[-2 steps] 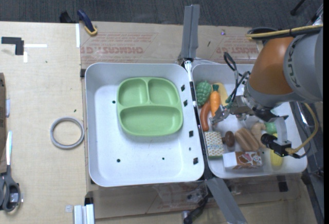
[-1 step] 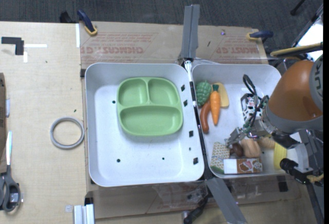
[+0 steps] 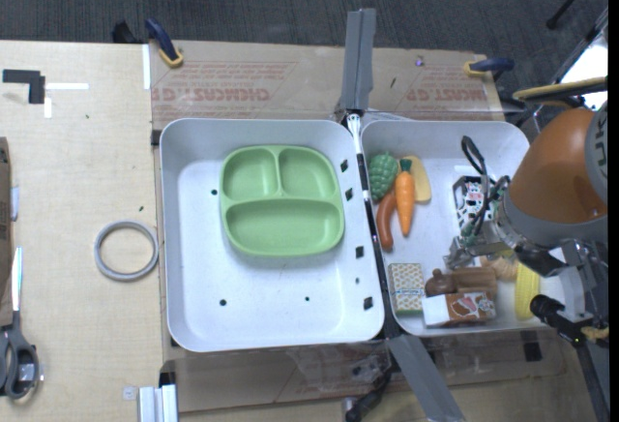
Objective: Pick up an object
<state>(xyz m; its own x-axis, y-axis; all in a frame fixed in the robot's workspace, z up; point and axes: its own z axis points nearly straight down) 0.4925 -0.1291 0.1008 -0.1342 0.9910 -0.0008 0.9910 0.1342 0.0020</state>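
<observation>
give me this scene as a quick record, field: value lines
left bin: green divided plate
right bin: carrot, green vegetable, cracker, other small items
arm: over the right bin's right side
gripper: fingers hidden by the arm
bench: tape ring left of the bins, scissors at the left edge

The pale wooden desk (image 3: pixel 77 168) carries two shallow white plastic bins side by side, the left bin (image 3: pixel 184 246) and the right bin (image 3: pixel 435 132), on brown cardboard (image 3: pixel 251 86). A grey tape ring (image 3: pixel 126 249) and scissors (image 3: pixel 17 352) lie left.
</observation>
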